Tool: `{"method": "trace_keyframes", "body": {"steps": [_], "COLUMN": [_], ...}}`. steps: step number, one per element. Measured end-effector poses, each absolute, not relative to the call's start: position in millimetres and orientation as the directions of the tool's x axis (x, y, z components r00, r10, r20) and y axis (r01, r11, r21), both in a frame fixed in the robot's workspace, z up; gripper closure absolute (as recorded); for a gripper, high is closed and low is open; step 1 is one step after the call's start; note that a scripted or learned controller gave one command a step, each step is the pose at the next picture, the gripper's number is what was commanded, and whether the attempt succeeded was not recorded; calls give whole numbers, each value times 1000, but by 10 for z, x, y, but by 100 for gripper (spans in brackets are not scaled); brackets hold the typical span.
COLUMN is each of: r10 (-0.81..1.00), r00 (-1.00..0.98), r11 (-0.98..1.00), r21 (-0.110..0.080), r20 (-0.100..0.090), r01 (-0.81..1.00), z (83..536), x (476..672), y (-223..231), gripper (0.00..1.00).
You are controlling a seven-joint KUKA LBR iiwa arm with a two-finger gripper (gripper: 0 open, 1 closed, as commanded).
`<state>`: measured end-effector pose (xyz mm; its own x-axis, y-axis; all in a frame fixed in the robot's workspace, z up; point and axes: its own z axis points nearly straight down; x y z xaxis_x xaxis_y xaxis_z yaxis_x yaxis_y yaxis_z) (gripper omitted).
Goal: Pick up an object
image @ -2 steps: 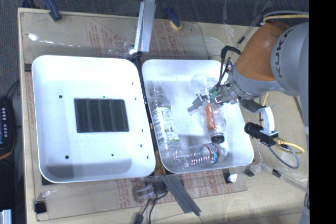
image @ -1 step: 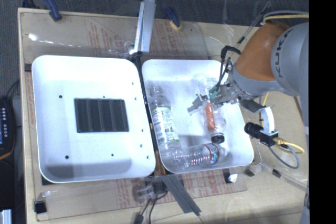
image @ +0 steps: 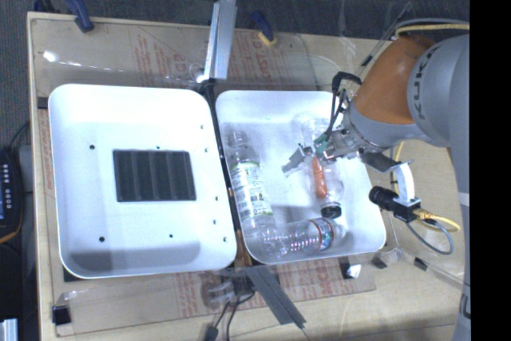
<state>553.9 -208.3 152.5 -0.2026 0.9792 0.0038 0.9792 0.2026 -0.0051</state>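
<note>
The right bin holds a clear bottle with a white label, lying along its left wall. A second clear bottle lies across the near end. Toward the right side lies a slim orange thing with a small black cap just below it. Clear plastic seems to surround it. My gripper hangs low over the middle of this bin, just above the top end of the orange thing. Nothing shows between its tips.
The left bin holds a flat black ridged block near its middle. A metal divider rises between the bins at the back. Blue clamps grip the bench's far edge.
</note>
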Motion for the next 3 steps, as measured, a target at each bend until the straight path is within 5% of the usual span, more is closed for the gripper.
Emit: {"method": "trace_keyframes", "body": {"steps": [2,3], "r10": [969,904], "r00": [-249,-428], "r11": [249,428], "r21": [0,-2], "r20": [-1,2], "r01": [969,904], "z": [1638,1467], "x": [5507,5349], "y": [-2098,-2091], "gripper": [0,0]}}
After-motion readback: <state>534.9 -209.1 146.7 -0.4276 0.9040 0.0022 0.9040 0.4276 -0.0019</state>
